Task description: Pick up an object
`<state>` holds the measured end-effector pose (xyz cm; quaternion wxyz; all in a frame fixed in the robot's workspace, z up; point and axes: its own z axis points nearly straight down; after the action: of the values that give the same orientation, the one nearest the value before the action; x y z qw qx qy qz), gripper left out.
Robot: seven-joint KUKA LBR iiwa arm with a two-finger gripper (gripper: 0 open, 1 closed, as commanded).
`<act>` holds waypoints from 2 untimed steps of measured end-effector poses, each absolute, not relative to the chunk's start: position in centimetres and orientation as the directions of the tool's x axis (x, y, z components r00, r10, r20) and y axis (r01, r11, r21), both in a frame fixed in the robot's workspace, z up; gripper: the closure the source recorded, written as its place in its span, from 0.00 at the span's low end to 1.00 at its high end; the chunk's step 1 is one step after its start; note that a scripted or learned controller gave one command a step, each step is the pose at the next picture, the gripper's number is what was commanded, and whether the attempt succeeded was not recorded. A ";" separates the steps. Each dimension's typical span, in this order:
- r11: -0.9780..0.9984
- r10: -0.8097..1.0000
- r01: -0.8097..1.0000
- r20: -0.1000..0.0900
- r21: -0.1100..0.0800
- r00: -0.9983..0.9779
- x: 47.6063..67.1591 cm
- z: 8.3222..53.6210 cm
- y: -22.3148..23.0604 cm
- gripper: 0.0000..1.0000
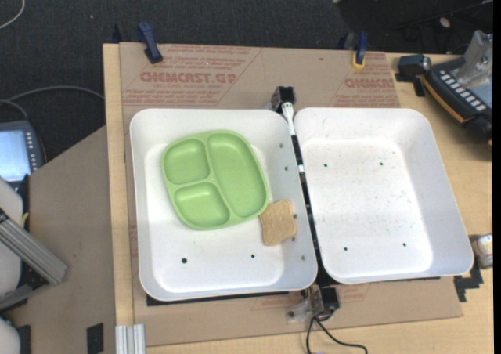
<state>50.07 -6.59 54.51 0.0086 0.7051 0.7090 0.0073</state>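
We saw two shallow white bins side by side on a brown board (188, 70) printed with red lettering. The left bin (153, 258) held both loose things. A green plate (213, 180) with three compartments lay flat in its middle, a little toward the far side. A small tan square piece (278, 222), something like a sponge or a cracker, lay just beside the plate's near right edge. It seemed to touch or barely overlap the rim, though we could not tell which. The tan piece sat close to the bin's right wall, nearer to us than the plate's centre.

The right bin (376, 188) carried only dark specks scattered over its floor and a few small dark dots. A thin black strip (297, 160) ran along the seam where the two bins met, from a small black fitting at the far end toward the near edge.

Of the gripper we could not tell how it stood, whether spread or closed, nor whether it had hold of anything. For the same reason we could not place the plate or the tan piece relative to it. Both things rested on the bin floor, with nothing gripping them.

A blue clamp (149, 41) pinned the board's far left edge and a yellow clamp (360, 51) its far right. A dark handheld controller (458, 90) lay beyond the right bin's far corner.
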 end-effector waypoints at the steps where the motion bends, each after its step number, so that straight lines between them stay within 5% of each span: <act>1: -0.002 1.000 1.000 0.002 -0.014 0.002 47.7 41.7 -6.3 1.00; 2: 0.005 1.000 1.000 0.000 0.017 -0.005 50.8 54.3 -2.5 1.00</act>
<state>50.83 -2.49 54.26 0.0063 0.7053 0.7088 0.0060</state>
